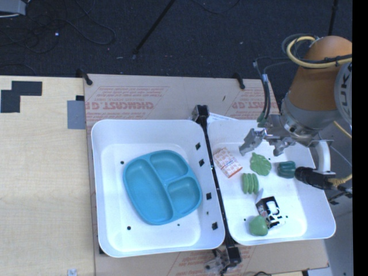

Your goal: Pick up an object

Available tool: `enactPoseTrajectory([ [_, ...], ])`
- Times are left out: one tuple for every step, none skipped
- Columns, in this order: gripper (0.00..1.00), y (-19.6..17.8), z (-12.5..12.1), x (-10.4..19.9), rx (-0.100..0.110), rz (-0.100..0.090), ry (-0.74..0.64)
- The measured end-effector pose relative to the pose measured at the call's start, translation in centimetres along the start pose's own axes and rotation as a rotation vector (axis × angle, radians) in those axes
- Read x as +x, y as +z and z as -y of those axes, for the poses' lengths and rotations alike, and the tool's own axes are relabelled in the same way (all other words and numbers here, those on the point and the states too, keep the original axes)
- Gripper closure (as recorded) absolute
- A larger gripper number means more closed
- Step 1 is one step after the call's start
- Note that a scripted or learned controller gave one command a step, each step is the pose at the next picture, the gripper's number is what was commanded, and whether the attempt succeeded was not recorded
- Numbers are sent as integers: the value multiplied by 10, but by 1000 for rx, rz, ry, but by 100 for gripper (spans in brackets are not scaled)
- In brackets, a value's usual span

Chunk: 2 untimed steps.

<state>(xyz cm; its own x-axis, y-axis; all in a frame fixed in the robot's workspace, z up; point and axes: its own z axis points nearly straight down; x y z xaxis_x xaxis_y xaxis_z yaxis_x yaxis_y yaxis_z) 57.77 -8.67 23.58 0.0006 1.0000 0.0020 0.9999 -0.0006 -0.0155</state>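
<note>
The right bin (310,223) holds several small items. An orange-and-white packet (227,161) lies near the divider. Close by are a light green leafy piece (260,164), a green pea pod (249,183) and a dark green cylinder (286,168). Toward the front lie a black-and-white item (269,207) and a round green fruit (259,226). My gripper (265,144) hangs over the back of this bin, just above the leafy piece. It is open, and nothing sits between its fingers (250,141).
The left bin (106,154) holds a blue divided plate (163,186). A black divider (208,171) runs between the bins. The grey arm with its orange band (319,73) fills the upper right, and a black cable part (313,177) crosses the right bin's edge.
</note>
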Motion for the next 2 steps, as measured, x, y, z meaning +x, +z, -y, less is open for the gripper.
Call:
enactPoseTrajectory([
  [0,-6,-2,0,-12,1,-1],
  [0,38,3,3,-7,1,-1],
])
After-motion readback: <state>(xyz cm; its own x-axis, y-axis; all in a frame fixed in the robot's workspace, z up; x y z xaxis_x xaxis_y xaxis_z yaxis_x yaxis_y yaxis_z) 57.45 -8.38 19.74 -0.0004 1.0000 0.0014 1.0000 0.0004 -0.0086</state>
